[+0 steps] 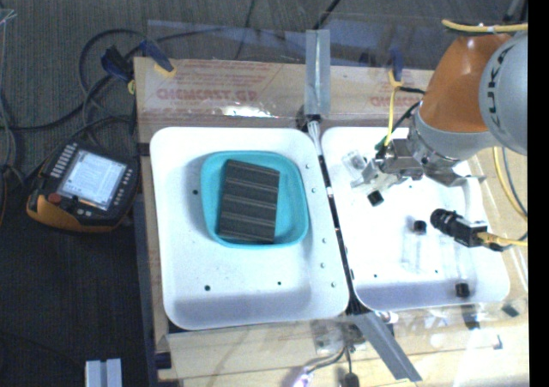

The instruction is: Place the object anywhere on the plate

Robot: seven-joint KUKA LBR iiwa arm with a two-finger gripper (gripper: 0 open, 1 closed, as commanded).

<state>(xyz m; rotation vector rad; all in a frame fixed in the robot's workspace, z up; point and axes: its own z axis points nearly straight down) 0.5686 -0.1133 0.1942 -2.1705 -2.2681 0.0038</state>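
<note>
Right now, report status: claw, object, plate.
Claw over right bin, grip unclear. Dark ridged block lying on teal plate, left bin. Nothing between.

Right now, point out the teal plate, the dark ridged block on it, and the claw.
teal plate (294, 205): camera view, bare right rim.
dark ridged block (249, 201): camera view, middle of its top.
claw (371, 178): camera view, between its fingertips.

Glossy teal plastic plate (295, 205), ribbed dark object (249, 201)

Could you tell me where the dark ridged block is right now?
The dark ridged block lies on the teal plate in the left bin, apart from the gripper over the right bin.
</note>
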